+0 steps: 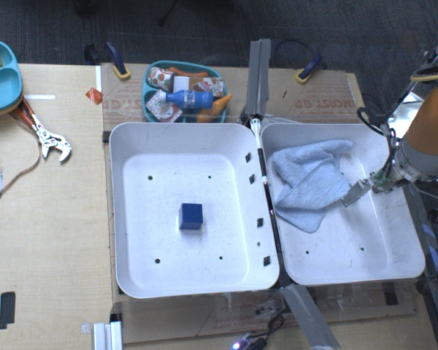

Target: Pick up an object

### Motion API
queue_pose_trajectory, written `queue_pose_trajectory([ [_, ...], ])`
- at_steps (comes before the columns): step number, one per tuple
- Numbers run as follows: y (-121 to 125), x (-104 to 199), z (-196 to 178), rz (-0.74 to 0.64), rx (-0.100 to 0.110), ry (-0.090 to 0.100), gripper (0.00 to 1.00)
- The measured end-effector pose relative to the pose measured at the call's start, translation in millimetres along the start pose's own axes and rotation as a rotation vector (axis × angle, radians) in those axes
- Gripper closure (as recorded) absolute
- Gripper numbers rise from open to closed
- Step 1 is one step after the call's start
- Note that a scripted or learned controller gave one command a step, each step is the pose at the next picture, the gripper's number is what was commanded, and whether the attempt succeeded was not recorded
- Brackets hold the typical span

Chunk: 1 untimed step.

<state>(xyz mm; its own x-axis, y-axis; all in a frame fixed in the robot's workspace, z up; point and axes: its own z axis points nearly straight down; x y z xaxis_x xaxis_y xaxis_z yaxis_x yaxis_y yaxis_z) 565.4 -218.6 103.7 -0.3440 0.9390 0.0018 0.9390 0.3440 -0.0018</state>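
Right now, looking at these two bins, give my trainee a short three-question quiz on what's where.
1. True or false: the blue cube lies in the left bin.
2. What does the right bin hold? A) grey cloth B) wrench C) bottle
3. Fill in: the hand is at the cloth's ____ edge.

Key: 1 true; 2 A; 3 right.

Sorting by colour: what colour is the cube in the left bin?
Dark blue small cube, seen in the camera view.
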Motion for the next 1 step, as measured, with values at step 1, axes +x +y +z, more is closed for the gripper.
queue_pose_trajectory([
  [1, 9.9, 58.9, -1.7, -0.010, 0.000, 0.000, 0.00],
])
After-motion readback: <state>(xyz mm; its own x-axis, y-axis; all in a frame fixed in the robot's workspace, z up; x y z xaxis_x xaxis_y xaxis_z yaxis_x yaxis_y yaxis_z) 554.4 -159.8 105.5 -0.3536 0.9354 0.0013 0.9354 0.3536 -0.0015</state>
